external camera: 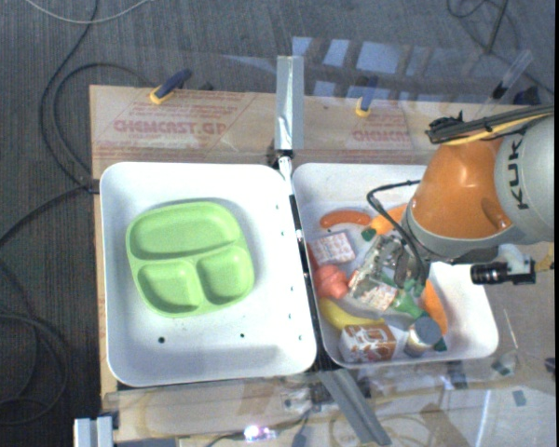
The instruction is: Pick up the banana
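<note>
Claw point(384, 270) above cluttered right bin point(470, 338); banana point(340, 313) beside it.

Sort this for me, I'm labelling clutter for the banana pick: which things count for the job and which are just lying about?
For the job:
banana, at the right bin's near-left
gripper, low over that bin's pile

Lying about:
green divided plate in the left bin
orange carton
pink ball

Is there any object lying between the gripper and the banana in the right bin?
Nothing lies fully between them. The gripper hangs over the right bin, up and to the right of the banana. The pink object and the brown carton crowd the banana from above and below.
</note>
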You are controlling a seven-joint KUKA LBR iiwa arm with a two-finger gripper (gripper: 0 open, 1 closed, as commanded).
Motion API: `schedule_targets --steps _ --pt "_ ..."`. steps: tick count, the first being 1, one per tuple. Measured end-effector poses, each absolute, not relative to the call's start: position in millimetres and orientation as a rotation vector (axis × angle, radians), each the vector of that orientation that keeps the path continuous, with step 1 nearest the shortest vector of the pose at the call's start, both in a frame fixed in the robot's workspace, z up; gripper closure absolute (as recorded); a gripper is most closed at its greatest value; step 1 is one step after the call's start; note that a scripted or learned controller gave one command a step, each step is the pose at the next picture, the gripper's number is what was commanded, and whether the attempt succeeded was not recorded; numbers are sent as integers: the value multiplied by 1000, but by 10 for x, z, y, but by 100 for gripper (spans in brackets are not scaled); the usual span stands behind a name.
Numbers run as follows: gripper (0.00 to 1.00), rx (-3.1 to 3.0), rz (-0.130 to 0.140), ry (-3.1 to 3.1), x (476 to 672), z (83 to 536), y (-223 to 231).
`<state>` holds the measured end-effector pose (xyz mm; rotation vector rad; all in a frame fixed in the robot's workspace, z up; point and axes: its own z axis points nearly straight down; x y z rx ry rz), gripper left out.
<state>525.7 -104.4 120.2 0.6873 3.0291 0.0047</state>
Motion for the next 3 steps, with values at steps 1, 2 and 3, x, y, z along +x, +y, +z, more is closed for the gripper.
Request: schedule_targets --steps 1,2,3 --pt "0 687 5 3029 5257 1201 -1044" --pt "0 547 -4 3059 4938 946 -974" --pt "0 474 2 3104 5675 1838 -210"
